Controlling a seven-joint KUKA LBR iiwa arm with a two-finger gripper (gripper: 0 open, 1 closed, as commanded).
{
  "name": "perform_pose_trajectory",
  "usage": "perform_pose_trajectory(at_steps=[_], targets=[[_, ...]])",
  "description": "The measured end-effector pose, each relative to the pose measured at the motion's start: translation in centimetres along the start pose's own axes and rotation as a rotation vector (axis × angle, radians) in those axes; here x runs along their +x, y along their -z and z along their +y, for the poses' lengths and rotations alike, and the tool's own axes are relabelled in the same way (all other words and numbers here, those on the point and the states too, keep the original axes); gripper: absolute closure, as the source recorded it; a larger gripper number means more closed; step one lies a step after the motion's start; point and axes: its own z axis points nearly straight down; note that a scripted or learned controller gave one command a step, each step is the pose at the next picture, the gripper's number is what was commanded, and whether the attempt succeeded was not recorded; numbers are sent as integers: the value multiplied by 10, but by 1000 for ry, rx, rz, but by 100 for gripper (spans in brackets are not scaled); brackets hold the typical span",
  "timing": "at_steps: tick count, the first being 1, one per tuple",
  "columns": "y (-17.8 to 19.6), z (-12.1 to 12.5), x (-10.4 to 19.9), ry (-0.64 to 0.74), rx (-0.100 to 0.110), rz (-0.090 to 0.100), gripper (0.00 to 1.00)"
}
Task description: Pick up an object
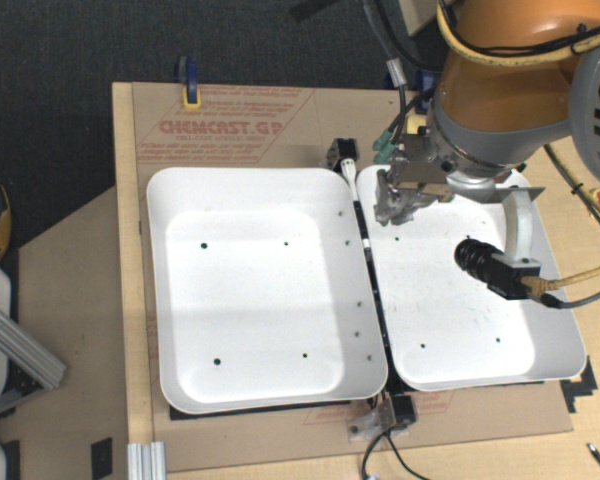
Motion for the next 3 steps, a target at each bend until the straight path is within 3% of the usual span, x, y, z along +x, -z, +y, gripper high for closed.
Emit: perform_pose_trajectory(at_steps=[1,2,3], targets=[[35,-33,2,-1,-8,0,100],[73,-28,-113,-14,-12,-6,100],[-41,12,-97,-2,8,-1,100]])
